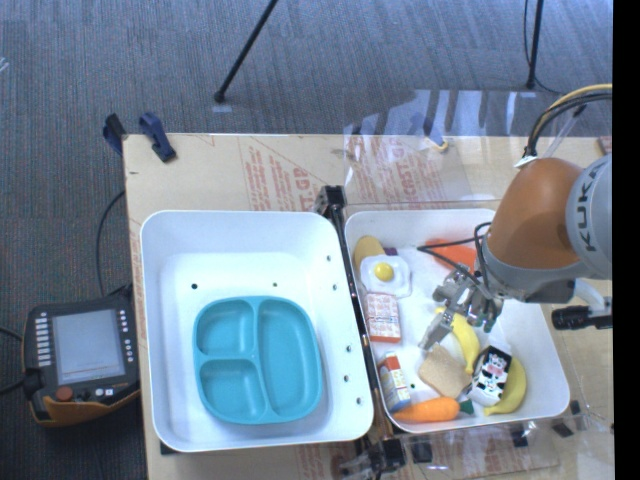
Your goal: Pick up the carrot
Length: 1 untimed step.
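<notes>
An orange carrot (pixel 428 410) lies along the front wall of the right bin (pixel 555 368), beside a slice of toast (pixel 444 372). My gripper (pixel 447 318) hangs over the middle of that bin, well behind the carrot and just above a banana (pixel 466 340). Its fingers (pixel 434 334) point down to the left and stand open with nothing between them. The arm's orange band (pixel 535 223) covers the bin's back right part.
The right bin also holds a fried egg (pixel 384 274), a red packet (pixel 382 317), a small bottle (pixel 393 382), a cow-print carton (pixel 492 375) and an orange item (pixel 452 253) at the back. A blue divided plate (pixel 258 357) lies in the left bin (pixel 160 268). A pendant (pixel 82 354) sits far left.
</notes>
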{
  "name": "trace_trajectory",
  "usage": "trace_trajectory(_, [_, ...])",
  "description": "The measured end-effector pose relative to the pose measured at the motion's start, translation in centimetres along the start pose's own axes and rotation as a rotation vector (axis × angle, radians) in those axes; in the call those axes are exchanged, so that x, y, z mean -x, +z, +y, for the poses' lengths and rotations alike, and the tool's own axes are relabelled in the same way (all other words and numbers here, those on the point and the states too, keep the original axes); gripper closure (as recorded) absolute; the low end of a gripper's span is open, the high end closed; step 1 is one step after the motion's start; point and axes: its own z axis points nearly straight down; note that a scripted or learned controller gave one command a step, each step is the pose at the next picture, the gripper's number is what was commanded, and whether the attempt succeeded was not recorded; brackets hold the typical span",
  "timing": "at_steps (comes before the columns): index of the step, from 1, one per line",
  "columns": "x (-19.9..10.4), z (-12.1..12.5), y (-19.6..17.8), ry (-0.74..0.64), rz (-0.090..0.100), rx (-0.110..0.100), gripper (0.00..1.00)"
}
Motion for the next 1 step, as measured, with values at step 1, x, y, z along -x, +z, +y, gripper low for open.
trace_trajectory(1, [0.03,0.08,-0.77,0.002,0.003,0.002,1.0])
